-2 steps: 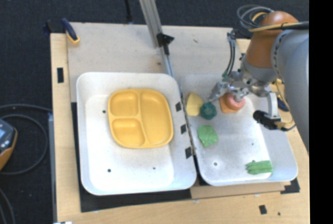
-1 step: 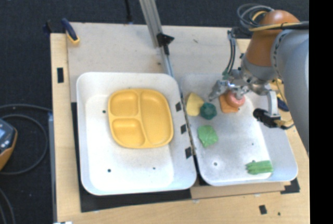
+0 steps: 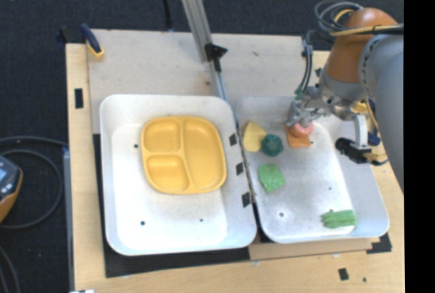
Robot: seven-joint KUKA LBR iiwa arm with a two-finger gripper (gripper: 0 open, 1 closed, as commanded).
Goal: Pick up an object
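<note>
My end effector point(image 3: 302, 116), its grip state impossible to tell from above, sits directly over the small pink-and-orange rounded toy point(image 3: 299, 136) just beneath it, which looks light, soft and slightly slippery, best pinched across its middle.

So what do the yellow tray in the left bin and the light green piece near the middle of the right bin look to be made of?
The yellow tray looks like moulded hard plastic: one even colour, rounded compartments, a faint sheen. The light green piece looks soft, perhaps foam or rubber, matte with an uneven outline; the picture is too coarse to be sure.
</note>
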